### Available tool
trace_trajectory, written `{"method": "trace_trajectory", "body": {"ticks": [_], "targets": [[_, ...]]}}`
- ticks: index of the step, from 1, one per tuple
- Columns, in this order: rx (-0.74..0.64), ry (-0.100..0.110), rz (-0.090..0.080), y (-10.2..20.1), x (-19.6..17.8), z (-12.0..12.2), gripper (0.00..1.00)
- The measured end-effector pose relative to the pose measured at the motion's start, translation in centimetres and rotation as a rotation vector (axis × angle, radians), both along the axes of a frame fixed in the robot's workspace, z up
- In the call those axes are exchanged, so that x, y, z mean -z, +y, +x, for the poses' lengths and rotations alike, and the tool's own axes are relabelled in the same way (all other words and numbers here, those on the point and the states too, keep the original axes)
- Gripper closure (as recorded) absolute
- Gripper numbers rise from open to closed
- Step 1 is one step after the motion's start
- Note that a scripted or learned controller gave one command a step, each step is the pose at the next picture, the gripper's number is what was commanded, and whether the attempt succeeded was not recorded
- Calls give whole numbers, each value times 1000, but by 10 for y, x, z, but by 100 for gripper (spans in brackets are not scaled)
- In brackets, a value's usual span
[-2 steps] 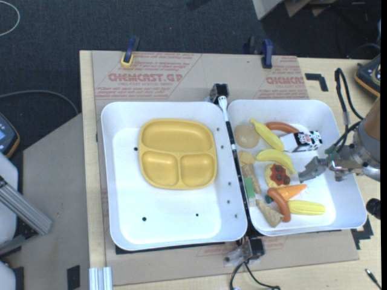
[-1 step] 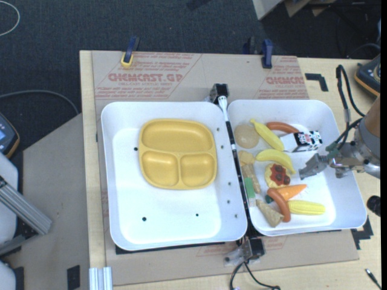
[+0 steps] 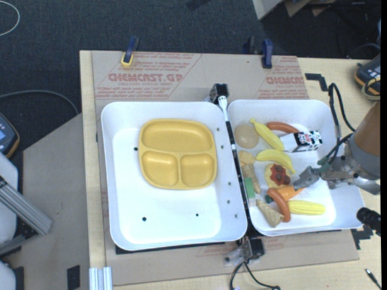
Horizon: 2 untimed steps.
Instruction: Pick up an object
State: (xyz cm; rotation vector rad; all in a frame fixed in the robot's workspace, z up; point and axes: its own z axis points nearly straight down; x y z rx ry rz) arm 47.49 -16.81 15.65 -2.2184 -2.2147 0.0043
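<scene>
Nothing is lifted yet: gripper (image 3: 304, 179) is poised low at carrot (image 3: 282, 193), bin's (image 3: 323, 110) 4 o'clock; jaw opening cannot be told.

- We see bright, even lighting from overhead across the bench (image 3: 181, 71).
- We note the left bin (image 3: 175, 222) and right bin (image 3: 314, 113) nearly overexposed; their white surfaces lose detail.
- We see only soft, faint shadows under the yellow tray (image 3: 178, 153).
- We find the dark floor at the upper left of the frame dim.
- We find the overall focus slightly soft and small toy items lacking crisp edges.
</scene>
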Motion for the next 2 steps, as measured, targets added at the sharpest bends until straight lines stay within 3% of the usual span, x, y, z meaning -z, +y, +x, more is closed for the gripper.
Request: {"method": "trace_trajectory", "body": {"ticks": [1,2], "targets": [[0,-2,-1,-6,48,-6,0],[-3,-15,3,-5,63,-1,0]]}}
